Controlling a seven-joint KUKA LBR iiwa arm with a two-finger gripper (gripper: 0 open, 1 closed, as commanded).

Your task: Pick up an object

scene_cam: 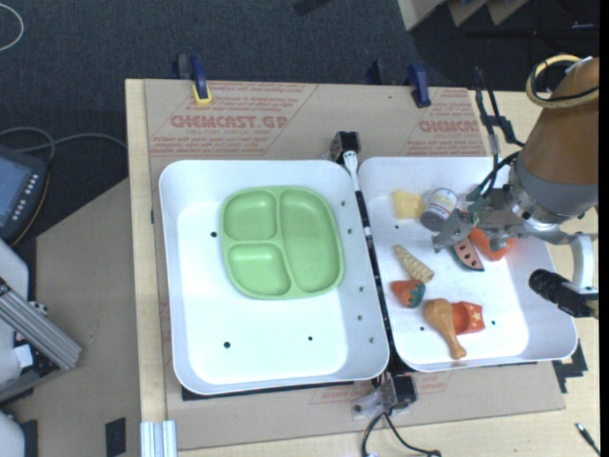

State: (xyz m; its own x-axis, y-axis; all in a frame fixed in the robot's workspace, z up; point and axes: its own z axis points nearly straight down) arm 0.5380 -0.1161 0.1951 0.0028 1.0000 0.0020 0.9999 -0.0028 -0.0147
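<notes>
Fingers of the gripper [473, 239] blur into the toys beneath, so I cannot tell how they stand. Grey arm [561, 150] reaches in from the right, cut off by the frame, wrist low over the right bin [533, 336], above a watermelon slice [467, 253].

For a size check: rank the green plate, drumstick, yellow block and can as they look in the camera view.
1. Green plate
2. Drumstick
3. Can and yellow block: look alike, not ranked.
</notes>
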